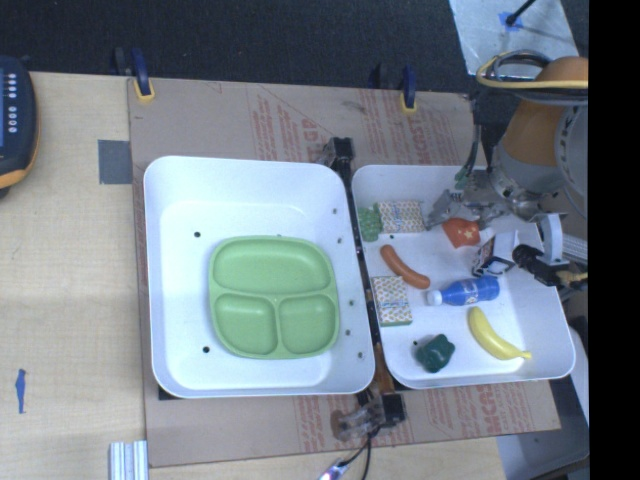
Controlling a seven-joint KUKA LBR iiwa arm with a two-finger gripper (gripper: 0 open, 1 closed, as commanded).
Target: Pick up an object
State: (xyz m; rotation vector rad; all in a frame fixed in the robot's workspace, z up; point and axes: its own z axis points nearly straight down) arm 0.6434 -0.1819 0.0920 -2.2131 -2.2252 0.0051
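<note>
My gripper hangs over the back of the right bin, reaching in from the right. Just below it, toward the front, a red-orange rounded object lies on the bin floor, close to or touching the gripper; whether it is gripped I cannot tell. In the same bin are a reddish sausage, a blue bottle on its side, a yellow banana, a dark green broccoli-like piece, two patterned packets and a small green item.
The left bin holds a light green divided plate. A metal divider with clamps runs between the bins. A dark device with an orange edge sits at the bench's far left.
</note>
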